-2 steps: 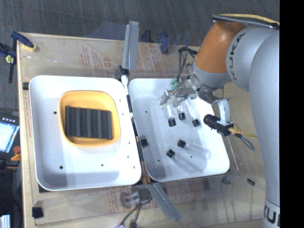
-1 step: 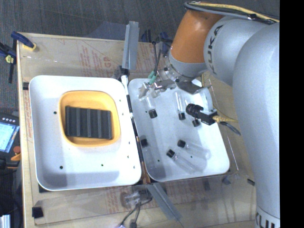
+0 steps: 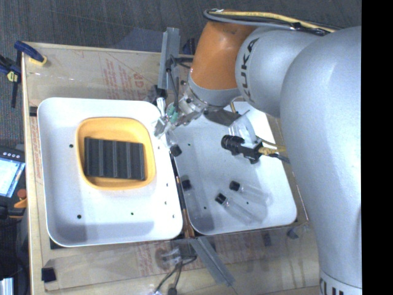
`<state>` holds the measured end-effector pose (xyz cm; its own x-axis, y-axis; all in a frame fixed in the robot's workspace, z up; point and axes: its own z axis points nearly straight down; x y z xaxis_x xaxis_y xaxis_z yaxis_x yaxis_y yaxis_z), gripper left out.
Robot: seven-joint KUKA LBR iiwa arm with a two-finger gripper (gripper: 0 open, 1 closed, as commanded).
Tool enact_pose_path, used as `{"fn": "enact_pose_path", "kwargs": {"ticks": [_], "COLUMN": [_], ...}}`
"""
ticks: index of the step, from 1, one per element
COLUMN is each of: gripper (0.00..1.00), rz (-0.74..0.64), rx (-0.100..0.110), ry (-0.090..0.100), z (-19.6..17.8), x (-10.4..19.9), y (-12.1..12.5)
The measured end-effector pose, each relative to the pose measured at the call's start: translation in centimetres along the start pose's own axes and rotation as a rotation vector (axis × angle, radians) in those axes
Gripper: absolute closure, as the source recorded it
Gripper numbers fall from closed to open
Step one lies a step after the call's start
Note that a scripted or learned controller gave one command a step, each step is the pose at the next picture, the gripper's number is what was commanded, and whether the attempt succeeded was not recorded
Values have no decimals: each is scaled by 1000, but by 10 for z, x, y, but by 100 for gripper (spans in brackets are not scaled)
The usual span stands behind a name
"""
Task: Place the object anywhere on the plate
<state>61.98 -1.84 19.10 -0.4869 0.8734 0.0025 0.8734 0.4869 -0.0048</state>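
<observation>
Clear vial (image 3: 249, 196) flat, black cap (image 3: 234, 185) up-left.

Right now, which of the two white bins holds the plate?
The left bin: the yellow plate lies in it. The right bin holds small dark pieces.

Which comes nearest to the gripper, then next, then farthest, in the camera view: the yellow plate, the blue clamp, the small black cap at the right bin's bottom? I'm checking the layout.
From the gripper, at the seam between the bins:
1. Yellow plate, just left of it, in the left bin.
2. Small black cap, below and right, in the right bin.
3. Blue clamp, at the bench's far upper-left corner.
</observation>
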Motion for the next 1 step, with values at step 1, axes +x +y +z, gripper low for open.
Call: {"fn": "enact_pose_path", "kwargs": {"ticks": [1], "gripper": [100], "rz": [-240], "rx": [0], "ry": [0], "z": [0], "x": [29], "y": [-12]}}
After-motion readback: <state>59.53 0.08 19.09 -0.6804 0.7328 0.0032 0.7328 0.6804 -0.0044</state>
